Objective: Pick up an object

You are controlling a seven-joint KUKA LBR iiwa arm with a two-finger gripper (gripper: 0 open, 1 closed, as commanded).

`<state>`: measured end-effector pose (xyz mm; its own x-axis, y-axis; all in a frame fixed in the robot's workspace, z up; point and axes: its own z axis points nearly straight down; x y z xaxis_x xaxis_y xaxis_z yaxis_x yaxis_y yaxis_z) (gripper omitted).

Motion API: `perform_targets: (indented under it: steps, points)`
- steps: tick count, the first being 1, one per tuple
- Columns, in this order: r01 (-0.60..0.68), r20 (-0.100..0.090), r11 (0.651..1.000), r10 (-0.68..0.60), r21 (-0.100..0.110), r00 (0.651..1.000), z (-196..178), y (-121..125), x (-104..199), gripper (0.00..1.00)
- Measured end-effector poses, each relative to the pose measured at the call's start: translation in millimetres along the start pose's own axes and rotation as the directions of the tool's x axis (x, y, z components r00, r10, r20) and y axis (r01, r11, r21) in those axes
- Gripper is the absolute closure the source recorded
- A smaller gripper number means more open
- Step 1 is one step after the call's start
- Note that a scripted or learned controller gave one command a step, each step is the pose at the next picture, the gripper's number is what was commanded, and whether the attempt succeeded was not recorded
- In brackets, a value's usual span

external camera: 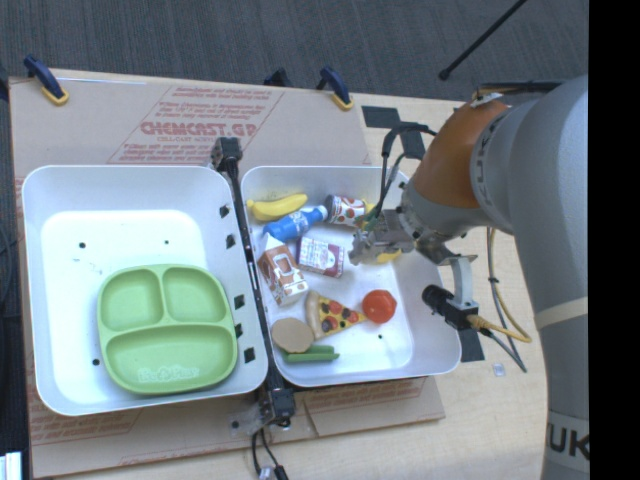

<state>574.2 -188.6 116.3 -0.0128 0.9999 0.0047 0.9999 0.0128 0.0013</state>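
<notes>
Your end effector [372, 246] hangs at centre-right over the glossy white right bin [432, 353]; you cannot tell its grip. Below it lie a round red tomato [379, 306] and a wedge-shaped pizza slice [331, 315].

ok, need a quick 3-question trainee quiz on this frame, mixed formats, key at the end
1. True or false: the green divided plate lies in the left bin.
2. Multiple choice: which item lies nearest the right bin's far-left corner? A) red tomato B) banana C) pizza slice
3. Fill in: the hand is over the ____ bin, near its right wall.

Key: 1 true; 2 B; 3 right
</notes>
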Motion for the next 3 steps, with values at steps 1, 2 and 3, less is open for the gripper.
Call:
perform_targets:
  steps: [1,2,3]
  points:
    - [0.004,-0.007,1.0,-0.004,0.005,1.0,0.4,0.2,3.5,0.0]
    - [0.006,-0.004,1.0,-0.006,0.004,1.0,-9.9,0.2,2.1,1.0]
    - [-0.011,-0.001,0.999,0.011,0.033,1.0,29.8,75.8,16.7,1.0]
